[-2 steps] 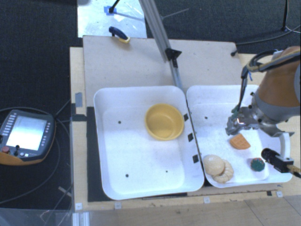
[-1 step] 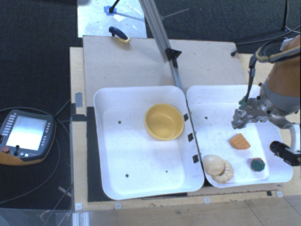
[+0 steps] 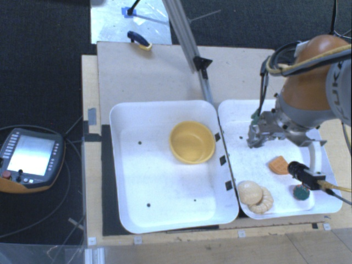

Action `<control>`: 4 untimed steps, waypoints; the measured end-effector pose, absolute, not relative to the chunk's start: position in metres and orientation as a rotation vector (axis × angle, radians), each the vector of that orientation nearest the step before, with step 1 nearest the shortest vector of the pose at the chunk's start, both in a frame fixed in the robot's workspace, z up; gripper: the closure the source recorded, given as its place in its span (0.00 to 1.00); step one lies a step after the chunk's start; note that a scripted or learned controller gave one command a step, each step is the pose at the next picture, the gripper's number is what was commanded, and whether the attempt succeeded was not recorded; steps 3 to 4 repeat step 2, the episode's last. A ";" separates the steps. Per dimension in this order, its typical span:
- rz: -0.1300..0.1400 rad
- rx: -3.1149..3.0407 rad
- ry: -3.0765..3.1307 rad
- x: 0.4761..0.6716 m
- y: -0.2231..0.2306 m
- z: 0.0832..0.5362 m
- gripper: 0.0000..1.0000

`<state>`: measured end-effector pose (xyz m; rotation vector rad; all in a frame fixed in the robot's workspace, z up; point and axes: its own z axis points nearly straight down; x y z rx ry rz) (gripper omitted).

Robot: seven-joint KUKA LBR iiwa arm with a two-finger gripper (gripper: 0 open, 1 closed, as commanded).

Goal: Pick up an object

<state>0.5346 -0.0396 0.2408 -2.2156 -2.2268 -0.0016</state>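
Over the right bin (image 3: 242, 117), toward its upper middle, the jaws of the gripper (image 3: 257, 139) hang just above the white floor; whether they stand wide or narrow cannot be told from this angle, and nothing is seen between them. Arm (image 3: 313, 76), grey with an orange band, enters from the right edge of the frame.

Right bin contents: an orange wedge-shaped piece (image 3: 279, 165) right of centre; two pale round biscuit-like items (image 3: 255, 196) touching one another at the lower left corner; a small teal object (image 3: 300, 192) at the lower right, just below a black cylindrical part.

Left bin (image 3: 132, 164): one yellow bowl (image 3: 192, 142), upright, in its upper right part.

Surface (image 3: 143, 73) beyond the bins carries a dark blue and yellow tool (image 3: 139, 39) at the upper left. A control pendant (image 3: 30, 159) lies on the dark floor at the left edge.
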 end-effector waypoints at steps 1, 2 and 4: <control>-0.002 -2.215 -2.227 0.552 0.014 0.241 1.00; -0.002 -2.215 -2.227 0.564 0.074 0.241 1.00; -0.002 -2.215 -2.227 0.564 0.074 0.241 1.00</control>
